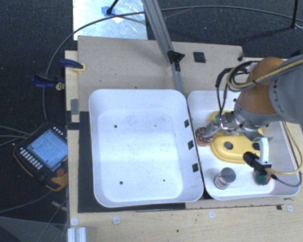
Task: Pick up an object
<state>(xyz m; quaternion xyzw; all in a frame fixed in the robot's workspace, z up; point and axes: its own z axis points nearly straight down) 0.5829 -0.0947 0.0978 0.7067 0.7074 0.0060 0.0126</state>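
Observation:
My gripper is low in the right bin, near its left wall, with the grey arm and its orange band behind it to the right. A brown round object lies right at the gripper's tip, against the wall between the bins; whether it is gripped is hidden. A flat yellow object with two dark holes lies just under and to the right of the gripper. A small silver can stands near the bin's front edge.
The left bin is beside the right one, and black clips sit on their shared wall. A small green thing is near the right bin's front right corner. A metal pole slants over the back of the bench.

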